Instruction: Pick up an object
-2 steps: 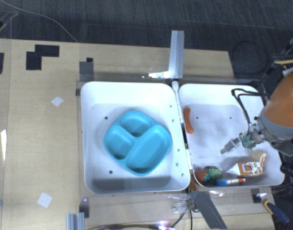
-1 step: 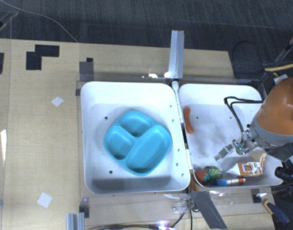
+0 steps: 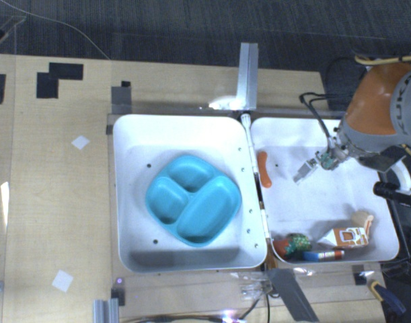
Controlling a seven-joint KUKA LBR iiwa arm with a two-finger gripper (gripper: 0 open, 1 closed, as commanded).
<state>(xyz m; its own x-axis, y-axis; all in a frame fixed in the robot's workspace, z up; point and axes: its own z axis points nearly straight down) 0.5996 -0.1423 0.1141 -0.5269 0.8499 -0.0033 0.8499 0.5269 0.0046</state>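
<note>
Gripper (image 3: 305,171): over right bin (image 3: 387,247), finger state unclear, nothing visibly held
Left bin (image 3: 124,200): blue divided plate (image 3: 193,199)
Right bin: orange carrot (image 3: 264,169), carton (image 3: 350,236)

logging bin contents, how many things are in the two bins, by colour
Blue: 1, divided plate in the left bin.
Orange: 2, stick and small carton in the right bin.
Multicoloured: 1, green, orange and blue toy cluster.
Tan: 1, small piece.
Total: 5
</note>
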